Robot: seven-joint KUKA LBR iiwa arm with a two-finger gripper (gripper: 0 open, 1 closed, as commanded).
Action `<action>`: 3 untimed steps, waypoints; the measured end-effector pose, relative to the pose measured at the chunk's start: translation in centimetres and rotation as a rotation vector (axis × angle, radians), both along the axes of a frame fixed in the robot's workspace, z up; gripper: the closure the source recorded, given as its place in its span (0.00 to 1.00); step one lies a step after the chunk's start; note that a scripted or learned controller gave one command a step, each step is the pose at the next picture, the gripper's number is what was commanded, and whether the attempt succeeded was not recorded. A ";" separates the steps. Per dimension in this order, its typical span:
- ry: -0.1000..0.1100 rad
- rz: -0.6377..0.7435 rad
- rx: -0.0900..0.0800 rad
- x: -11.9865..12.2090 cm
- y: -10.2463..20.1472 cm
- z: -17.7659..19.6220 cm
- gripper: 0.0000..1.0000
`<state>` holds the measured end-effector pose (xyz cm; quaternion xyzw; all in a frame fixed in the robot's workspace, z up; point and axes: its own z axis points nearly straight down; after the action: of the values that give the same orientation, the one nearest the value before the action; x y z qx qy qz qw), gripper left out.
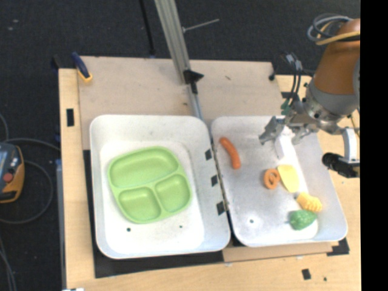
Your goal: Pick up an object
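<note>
Gripper hanging over the right bin, near its back edge, just above the toy cluster. Can't tell whether it's spread or pinched, too murky from up here, though nothing visibly between the tips. Closest pick looks like the yellow wedge, just toward the front from the gripper, long axis running front-to-back with a slight slant. Pretzel touching its left side. Sausage further left, well apart. Probably a short drop forward.

Orange-banded grey arm (cables, seemingly)
</note>
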<state>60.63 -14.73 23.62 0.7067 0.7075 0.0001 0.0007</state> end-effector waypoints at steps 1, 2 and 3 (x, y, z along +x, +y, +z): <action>0.005 -0.001 0.000 -0.9 0.2 -5.8 0.00; 0.004 -0.002 0.000 -1.3 0.3 -10.1 0.00; -0.011 -0.002 -0.005 -1.0 0.1 -13.2 0.00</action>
<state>59.68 -14.60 10.40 0.7072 0.7069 0.0023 0.0067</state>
